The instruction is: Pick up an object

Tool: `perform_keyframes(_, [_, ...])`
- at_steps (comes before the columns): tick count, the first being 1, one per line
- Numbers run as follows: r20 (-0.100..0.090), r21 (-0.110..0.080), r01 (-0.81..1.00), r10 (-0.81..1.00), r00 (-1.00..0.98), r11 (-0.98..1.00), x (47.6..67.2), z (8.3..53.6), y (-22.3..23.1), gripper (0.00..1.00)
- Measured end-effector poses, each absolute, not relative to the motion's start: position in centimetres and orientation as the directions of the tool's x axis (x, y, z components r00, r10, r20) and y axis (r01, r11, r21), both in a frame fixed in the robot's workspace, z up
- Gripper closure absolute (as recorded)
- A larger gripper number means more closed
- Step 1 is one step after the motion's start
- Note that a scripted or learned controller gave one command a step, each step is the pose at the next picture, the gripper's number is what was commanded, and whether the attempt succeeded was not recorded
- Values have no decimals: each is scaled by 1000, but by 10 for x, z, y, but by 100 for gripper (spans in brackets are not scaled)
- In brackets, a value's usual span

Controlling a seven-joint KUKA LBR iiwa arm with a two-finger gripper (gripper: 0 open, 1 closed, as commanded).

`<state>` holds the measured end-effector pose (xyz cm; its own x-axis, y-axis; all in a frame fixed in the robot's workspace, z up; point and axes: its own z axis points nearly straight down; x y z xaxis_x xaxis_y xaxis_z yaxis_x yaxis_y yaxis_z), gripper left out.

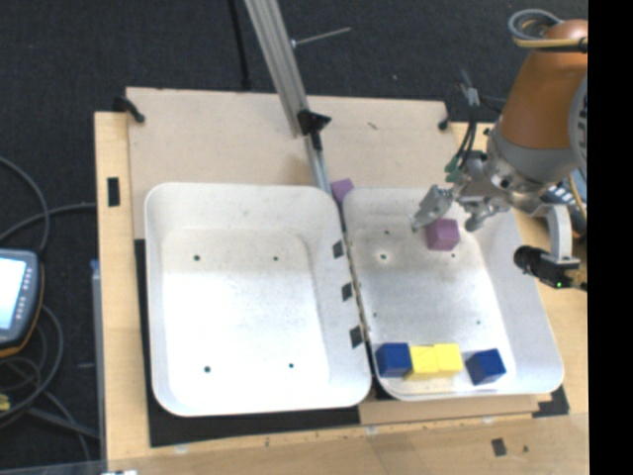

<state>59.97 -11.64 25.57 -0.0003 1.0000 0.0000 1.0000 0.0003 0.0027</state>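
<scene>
the arm (542,97) is cut off by the right side of the view, so just its orange band and wrist show, and the metal pole (282,62) runs out past the top edge. a small screen device (18,300) at the left is cropped by the left edge, its display too blurred to read. the gripper (455,213) is small and soft in focus above the purple block (442,235), and whether it touches the block cannot be told.
</scene>
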Motion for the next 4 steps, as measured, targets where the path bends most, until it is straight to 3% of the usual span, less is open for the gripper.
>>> perform_keyframes(1, [-3, -4, 1000, 1000, 4, -4, 610, 200, -170, 0])
perform_keyframes(2, [-2, 3, 1000, 1000, 0, 0, 654, 123, -180, 0])
perform_keyframes(3, [-2, 1, 1000, 1000, -4, 4, 668, 97, -148, 0])
perform_keyframes(4, [-5, 3, 1000, 1000, -5, 5, 668, 110, -151, 100])
